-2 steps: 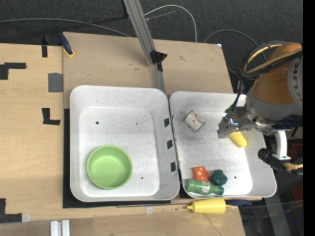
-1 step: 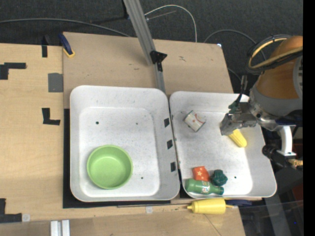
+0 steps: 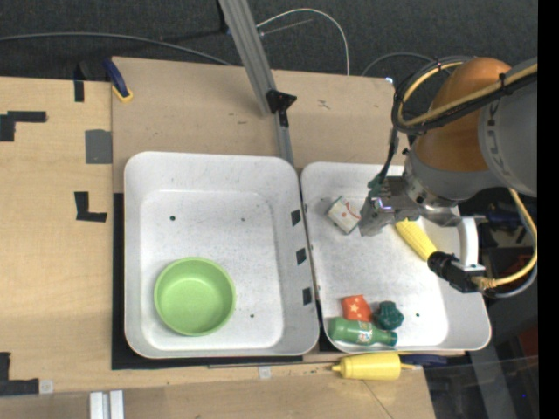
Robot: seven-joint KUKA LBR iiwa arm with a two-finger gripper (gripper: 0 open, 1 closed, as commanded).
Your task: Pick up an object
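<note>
My gripper (image 3: pixel 374 220) hangs low over the upper middle of the right bin (image 3: pixel 454 326). Just left of it lies a small grey and white block (image 3: pixel 342 214), touching or nearly touching the fingers. A yellow banana-like piece (image 3: pixel 417 238) lies just right of the gripper, partly under the wrist. Near the bin's front edge sit a small orange object (image 3: pixel 355 306), a dark green object (image 3: pixel 388 315) and a light green bottle-like item (image 3: pixel 360 333).
The left bin (image 3: pixel 210 182) holds a green bowl (image 3: pixel 194 296) in its front left corner. A yellow bottle (image 3: pixel 370 367) lies on the bench just outside the right bin's front rim. A grey pole (image 3: pixel 249 37) slants down behind the bins.
</note>
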